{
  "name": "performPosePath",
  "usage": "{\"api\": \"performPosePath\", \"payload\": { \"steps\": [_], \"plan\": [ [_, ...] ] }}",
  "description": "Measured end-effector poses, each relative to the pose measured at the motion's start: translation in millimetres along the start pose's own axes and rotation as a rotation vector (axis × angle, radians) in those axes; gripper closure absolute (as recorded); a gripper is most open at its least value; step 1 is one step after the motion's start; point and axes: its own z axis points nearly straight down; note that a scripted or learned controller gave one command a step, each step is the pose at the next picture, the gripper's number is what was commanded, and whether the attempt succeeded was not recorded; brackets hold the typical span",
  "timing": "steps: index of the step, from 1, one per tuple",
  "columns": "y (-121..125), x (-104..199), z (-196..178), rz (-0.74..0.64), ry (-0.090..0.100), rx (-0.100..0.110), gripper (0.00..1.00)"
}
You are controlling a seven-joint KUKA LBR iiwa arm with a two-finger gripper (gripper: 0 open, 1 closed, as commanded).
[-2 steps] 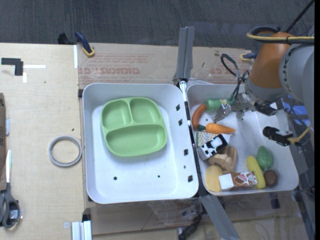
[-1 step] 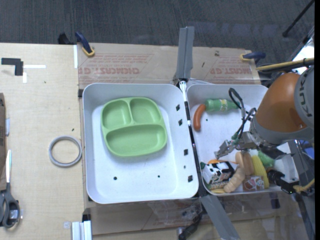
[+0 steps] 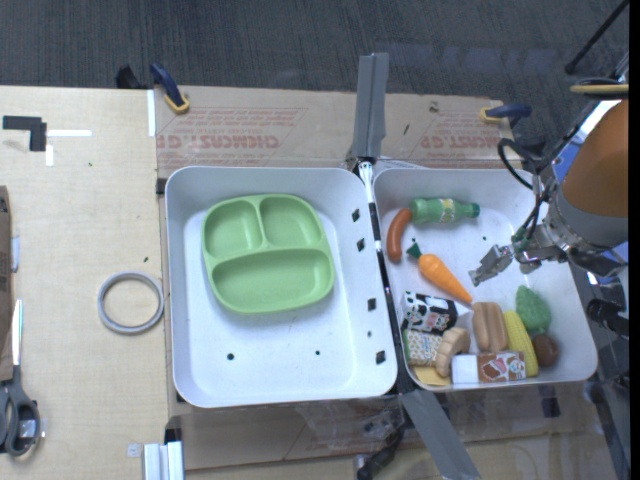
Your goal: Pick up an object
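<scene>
The right bin point(image 3: 500, 183) holds toy food: a green bottle point(image 3: 445, 209) at the back, a red sausage point(image 3: 398, 232), an orange carrot point(image 3: 443, 277) in the middle, a black-and-white carton point(image 3: 430, 315), a hot dog bun point(image 3: 488, 325), a yellow corn cob point(image 3: 521, 341), a green leafy piece point(image 3: 533, 309) and a white-and-red box point(image 3: 488, 368) at the front. My gripper point(image 3: 492, 264) hangs over the middle right of this bin, just right of the carrot, with nothing seen between its fingers.
The left bin point(image 3: 190, 298) contains a green divided plate point(image 3: 268, 252). A roll of tape point(image 3: 130, 301) and scissors point(image 3: 18, 408) lie on the bench at the left. A metal bar point(image 3: 369, 108) stands behind the seam between the bins.
</scene>
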Motion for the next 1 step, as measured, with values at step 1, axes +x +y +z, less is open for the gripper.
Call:
{"api": "performPosePath", "payload": {
  "steps": [1],
  "plan": [
    [-59.2, -1.7, 63.8, -0.010, 0.007, -0.002, 0.00]
  ]
}}
